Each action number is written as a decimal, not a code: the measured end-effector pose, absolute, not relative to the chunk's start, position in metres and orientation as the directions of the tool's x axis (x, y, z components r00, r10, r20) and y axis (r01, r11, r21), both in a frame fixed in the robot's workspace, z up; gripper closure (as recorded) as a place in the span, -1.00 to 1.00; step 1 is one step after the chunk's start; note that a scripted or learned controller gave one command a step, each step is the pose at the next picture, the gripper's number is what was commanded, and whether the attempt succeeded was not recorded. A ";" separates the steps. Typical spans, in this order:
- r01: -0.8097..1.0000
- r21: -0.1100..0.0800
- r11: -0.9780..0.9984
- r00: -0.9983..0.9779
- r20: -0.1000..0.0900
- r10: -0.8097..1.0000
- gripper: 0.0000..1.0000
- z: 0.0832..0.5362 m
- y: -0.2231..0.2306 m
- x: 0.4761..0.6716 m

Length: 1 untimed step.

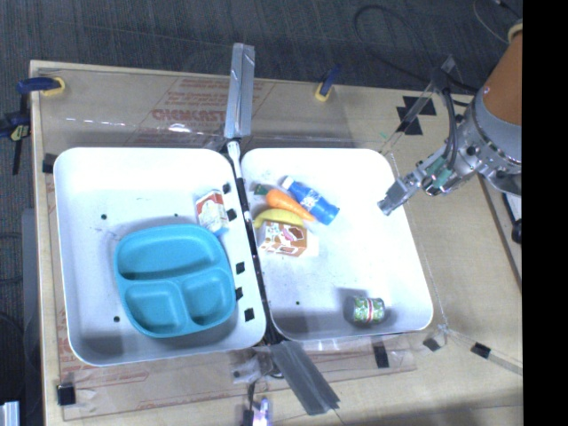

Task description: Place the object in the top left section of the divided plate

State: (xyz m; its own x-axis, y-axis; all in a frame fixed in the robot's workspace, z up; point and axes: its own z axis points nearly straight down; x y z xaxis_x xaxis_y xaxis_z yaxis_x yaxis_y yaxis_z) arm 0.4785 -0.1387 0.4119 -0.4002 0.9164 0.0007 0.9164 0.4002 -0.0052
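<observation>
A blue divided plate [170,257] lies in the left bin [78,238], with nothing in its three sections. A small red and white carton [210,209] sits just off the plate's upper right corner, against the bin's right wall. My gripper [391,204] hangs over the right rim of the right bin [419,269], apart from every object, and nothing shows in it. The arm comes in from the right above it.
The right bin's upper left holds a blue bottle [312,200], a carrot [288,202], a banana [277,217] and a printed carton [286,238] bunched together. A green can [368,310] lies near its front right corner. A raised divider [244,238] separates the bins.
</observation>
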 end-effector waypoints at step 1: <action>0.939 -0.006 0.343 -0.343 0.001 0.939 1.00 0.346 -0.061 0.478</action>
